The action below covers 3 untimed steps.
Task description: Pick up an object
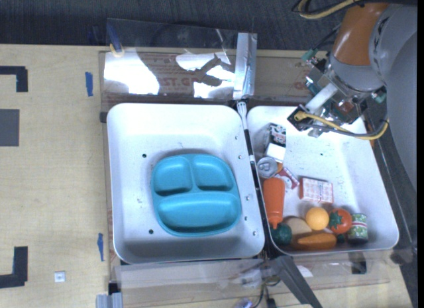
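The right bin (381, 167) holds a heap of play food along its left and near sides. A silver can (266, 165) lies above an orange carrot (273, 201). Beside them sit a pink-and-white box (316, 189), an orange fruit (317, 218), a red tomato (340, 220) and a second carrot (317, 240). A small black-and-white box (277, 134) rests near the bin's far left corner. My gripper (339, 106) hangs over the far right part of this bin, apart from all the objects, with nothing seen in it.
The left bin (126, 167) holds a blue divided tray (195, 192). A small green-labelled can (358, 227) and a dark green item (283, 233) lie at the right bin's near edge. A clear plastic wall (179, 68) stands behind the left bin.
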Motion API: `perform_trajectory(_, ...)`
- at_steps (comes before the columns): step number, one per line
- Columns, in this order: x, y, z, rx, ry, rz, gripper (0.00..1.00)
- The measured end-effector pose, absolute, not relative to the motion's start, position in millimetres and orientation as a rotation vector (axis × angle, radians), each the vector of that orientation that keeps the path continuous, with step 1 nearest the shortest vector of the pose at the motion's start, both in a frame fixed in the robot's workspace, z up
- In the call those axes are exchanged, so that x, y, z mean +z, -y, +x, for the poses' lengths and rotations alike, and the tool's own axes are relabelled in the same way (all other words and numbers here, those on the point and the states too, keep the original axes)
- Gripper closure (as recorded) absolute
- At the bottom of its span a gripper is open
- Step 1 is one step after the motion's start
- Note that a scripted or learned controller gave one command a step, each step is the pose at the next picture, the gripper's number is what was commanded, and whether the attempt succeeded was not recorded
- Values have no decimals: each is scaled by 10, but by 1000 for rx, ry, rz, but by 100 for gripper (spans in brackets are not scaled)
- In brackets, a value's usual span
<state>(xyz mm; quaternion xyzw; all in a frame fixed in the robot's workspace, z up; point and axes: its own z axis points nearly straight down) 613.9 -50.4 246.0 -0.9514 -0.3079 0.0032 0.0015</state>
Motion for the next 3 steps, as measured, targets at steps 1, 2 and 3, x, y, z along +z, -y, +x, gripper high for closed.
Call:
perform_trajectory(1, 3299, 1220, 6534, -5, 1153, -2926, 100)
perform_trajectory(2, 3920, 2090, 6366, -3, 1234, -2894, 100)
perform_trajectory(3, 3154, 1601, 6562, 12, 1358, -2825, 100)
